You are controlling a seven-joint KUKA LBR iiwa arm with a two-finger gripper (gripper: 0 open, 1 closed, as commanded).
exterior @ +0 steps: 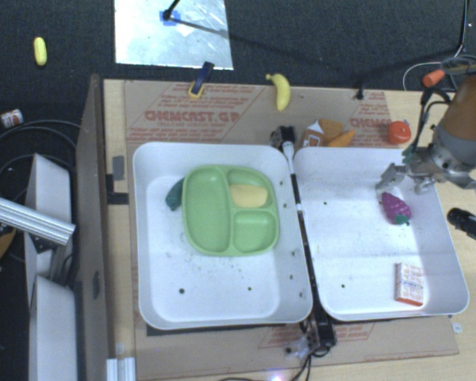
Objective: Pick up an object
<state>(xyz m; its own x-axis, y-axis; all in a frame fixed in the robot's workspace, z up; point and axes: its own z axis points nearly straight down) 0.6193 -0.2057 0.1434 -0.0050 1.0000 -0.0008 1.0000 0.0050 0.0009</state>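
Observation:
In the right bin point(357, 292) lies a purple grape-like toy point(395, 208) near the far right side. My gripper point(404, 179) hangs just above and behind it, its fingers point(389, 178) spread apart with nothing between them. A small white and orange box point(409, 283) rests at the bin's near right corner. The left bin point(159, 292) bears a green divided plate point(226, 213) with a yellow piece point(249, 194) in one compartment and a dark green object point(174, 194) beside its left rim.
Behind the bins on the cardboard lie a yellow banana point(281, 90), an orange carrot-like toy point(339, 137) and a red-orange round toy point(398, 132). Cables trail at the left and the back right. A metal rail point(28, 221) sits at the left.

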